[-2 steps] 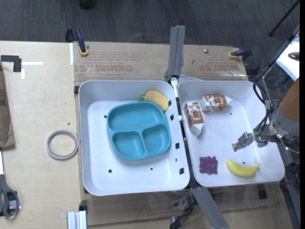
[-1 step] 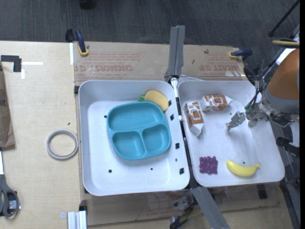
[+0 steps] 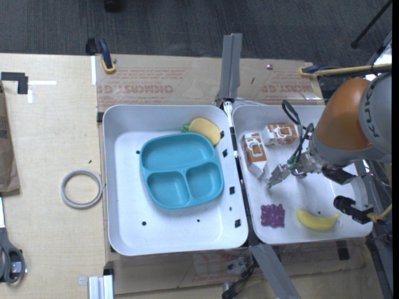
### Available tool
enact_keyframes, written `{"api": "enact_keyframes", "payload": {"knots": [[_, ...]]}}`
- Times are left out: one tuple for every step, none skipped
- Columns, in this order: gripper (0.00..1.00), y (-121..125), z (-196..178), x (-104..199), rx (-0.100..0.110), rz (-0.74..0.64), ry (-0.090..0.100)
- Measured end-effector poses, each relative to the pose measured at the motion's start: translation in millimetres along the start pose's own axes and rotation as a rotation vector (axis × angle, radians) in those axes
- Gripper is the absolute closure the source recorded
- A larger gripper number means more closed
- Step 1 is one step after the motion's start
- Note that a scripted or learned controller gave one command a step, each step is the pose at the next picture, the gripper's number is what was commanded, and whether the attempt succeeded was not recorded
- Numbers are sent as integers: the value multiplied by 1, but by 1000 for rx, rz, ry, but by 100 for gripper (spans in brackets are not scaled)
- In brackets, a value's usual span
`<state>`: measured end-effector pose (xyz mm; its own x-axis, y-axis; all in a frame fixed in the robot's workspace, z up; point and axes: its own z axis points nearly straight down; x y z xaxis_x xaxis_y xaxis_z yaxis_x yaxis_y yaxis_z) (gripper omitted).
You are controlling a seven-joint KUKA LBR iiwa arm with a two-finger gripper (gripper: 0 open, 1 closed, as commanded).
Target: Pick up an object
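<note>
My gripper [image 3: 275, 177] hangs low over the middle of the right bin [image 3: 312, 232], its fingers pointing left and down. Nothing shows between them. Just up and left of it lies a small orange and white carton [image 3: 254, 149], and a second carton [image 3: 280, 133] sits near the bin's back wall. A purple bunch of grapes [image 3: 272, 215] lies below the gripper near the front. A yellow banana [image 3: 317, 219] rests at the front right of the same bin.
The left bin [image 3: 124, 229] holds a blue divided tray [image 3: 182, 169] with a yellow lemon-like fruit [image 3: 205, 129] behind it. A grey tape ring [image 3: 81, 188] lies on the bench at the left. A metal post [image 3: 230, 67] stands between the bins at the back.
</note>
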<state>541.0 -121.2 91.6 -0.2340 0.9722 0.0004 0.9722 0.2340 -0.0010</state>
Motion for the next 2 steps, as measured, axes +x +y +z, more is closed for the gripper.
{"api": "enact_keyframes", "payload": {"knots": [[0, 98, -2, -55, 9, 138, 2], [0, 105, -2, -16, 3, 82, -3]]}}
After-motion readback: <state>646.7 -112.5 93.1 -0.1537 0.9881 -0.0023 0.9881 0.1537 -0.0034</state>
